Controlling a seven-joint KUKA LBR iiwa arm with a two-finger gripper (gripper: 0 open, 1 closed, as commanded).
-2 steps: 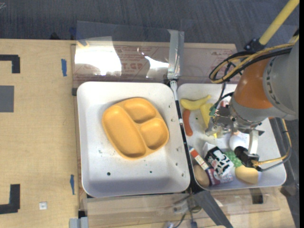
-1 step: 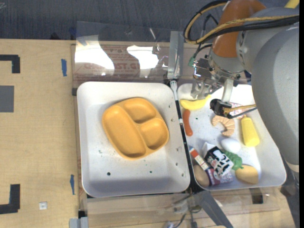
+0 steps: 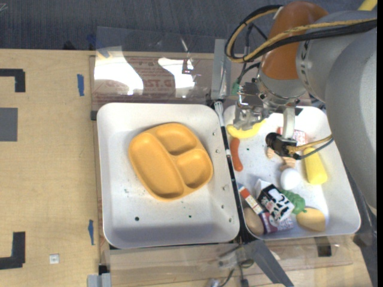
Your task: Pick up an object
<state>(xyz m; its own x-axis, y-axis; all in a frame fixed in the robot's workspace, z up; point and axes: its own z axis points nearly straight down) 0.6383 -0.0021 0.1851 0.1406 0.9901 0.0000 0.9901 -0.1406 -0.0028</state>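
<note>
Counter (image 3: 42,178) of pale wood, seen from above at a slant, bearing two shallow white bins side by side. In the left bin (image 3: 114,208), a yellow-orange divided tray (image 3: 170,160) with three compartments, lying a little askew near the middle. In the right bin (image 3: 341,208), a crowd of small things: a yellow banana-like piece (image 3: 248,130) at the upper left corner, an orange-red stick (image 3: 236,154) just below it along the left wall, a yellow block (image 3: 315,167) tilted toward the right wall, a white egg-shaped ball (image 3: 290,178) just left of that block, a black-and-white patterned box (image 3: 275,203) below the ball, a bit of green (image 3: 297,203) touching the box on its right, a tan rounded piece (image 3: 312,219) near the lower right corner, and a brownish rounded piece (image 3: 254,222) by the lower left wall. Reaching in from the right, the grey arm (image 3: 344,52) with its orange band (image 3: 290,37) and looped cables, poised over the upper part of the right bin. End effector (image 3: 246,119) low over the bin's upper left corner, right at the yellow banana-like piece; cannot tell how far open, nor whether anything sits in its grip. Beyond the bins, a clear sheet (image 3: 149,76) catching bright glare.
</note>
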